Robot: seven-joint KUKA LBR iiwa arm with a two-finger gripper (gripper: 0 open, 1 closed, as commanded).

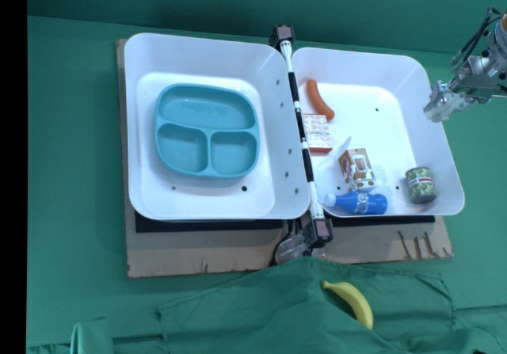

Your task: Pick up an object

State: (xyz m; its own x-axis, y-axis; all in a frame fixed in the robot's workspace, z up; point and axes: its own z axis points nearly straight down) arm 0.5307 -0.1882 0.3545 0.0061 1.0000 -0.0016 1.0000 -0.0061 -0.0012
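Note:
The right bin (396,75) holds an orange sausage (320,99), a small red-and-white box (318,133), an orange-and-white carton (357,168), a blue bottle (358,203) lying on its side and a small green can (420,184). My gripper (440,102) hangs at the right bin's right rim, above and apart from all of these. Nothing shows between its fingers.
The left bin (142,67) carries a teal divided plate (207,130). A yellow banana (351,301) lies on the green cloth in front of the bench. A black-and-white bar (298,119) runs between the two bins.

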